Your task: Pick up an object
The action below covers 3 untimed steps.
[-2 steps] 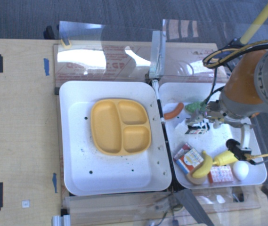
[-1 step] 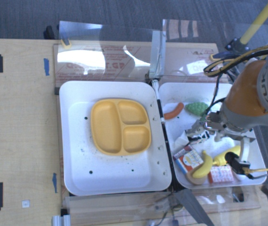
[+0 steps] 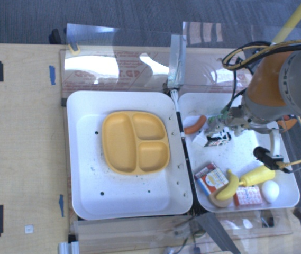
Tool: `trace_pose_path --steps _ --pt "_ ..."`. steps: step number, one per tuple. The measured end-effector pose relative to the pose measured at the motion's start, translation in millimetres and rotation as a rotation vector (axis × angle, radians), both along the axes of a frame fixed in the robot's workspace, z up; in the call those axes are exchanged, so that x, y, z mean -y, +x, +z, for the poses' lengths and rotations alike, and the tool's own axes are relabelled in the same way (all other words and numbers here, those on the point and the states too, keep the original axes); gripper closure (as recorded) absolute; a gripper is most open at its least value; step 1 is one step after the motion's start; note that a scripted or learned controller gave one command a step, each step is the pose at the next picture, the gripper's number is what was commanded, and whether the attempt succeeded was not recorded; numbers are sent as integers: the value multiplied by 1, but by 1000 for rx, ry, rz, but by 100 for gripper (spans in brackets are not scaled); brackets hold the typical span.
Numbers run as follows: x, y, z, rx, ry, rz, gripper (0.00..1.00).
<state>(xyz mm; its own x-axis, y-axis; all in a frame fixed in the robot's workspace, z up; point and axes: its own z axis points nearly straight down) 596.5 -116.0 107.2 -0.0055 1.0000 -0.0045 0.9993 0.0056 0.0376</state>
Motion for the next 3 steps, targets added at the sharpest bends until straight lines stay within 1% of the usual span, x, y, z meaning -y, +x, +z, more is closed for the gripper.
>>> trace_pose_path --steps 1,2,3 --pt "-1 47 0 -29 6 -62 0" --pt "0 70 -20 -37 5 -127 0" --pt "-4 73 -7 -30 4 -119 100"
